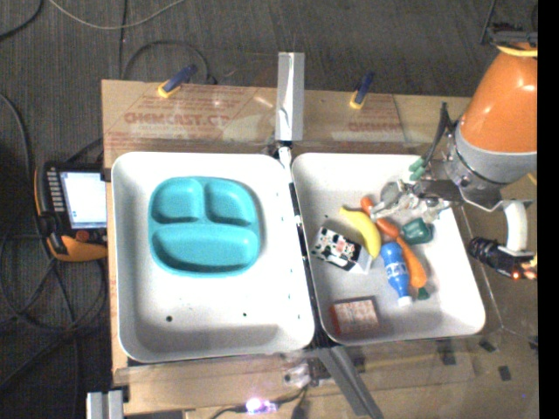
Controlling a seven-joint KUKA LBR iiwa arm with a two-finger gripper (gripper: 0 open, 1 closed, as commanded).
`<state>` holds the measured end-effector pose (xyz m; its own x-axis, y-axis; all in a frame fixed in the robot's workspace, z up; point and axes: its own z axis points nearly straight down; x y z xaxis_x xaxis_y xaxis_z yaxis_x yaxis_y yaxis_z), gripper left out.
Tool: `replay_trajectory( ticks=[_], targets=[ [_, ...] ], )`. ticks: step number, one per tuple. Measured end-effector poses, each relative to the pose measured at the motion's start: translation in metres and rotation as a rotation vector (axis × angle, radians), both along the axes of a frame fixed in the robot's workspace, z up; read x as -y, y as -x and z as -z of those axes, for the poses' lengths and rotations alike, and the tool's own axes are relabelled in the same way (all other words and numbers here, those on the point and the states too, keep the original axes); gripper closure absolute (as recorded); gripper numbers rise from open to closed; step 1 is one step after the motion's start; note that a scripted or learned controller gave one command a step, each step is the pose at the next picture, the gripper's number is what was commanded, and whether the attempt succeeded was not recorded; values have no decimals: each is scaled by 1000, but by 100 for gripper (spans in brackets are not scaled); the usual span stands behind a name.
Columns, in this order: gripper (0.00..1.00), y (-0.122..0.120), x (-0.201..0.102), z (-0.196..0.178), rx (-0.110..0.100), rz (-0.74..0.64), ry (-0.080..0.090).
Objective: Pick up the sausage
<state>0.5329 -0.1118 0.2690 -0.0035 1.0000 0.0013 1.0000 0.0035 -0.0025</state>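
orange sausage [417, 267] lies near bin's [454, 326] right wall.

The worktop [131, 103], a brown board, is seen under two white bins set side by side and touching. The right bin [454, 312] lies below the jaws; the left bin [131, 321] lies well away from them, on the far side. Two blue-and-yellow clamps [176, 80] are fixed at the worktop's rear edge.

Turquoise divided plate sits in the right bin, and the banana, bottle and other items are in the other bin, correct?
Not quite. The camera view shows the turquoise divided plate in the left bin; the banana, bottle and other items lie in the right bin.
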Motion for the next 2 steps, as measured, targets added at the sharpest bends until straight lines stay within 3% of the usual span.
replay_trajectory(
  ticks=[1,2],
  targets=[
    [0,-37,9,72,-1,12,2],
    [0,-72,34,179,15,20,5]
  ],
)
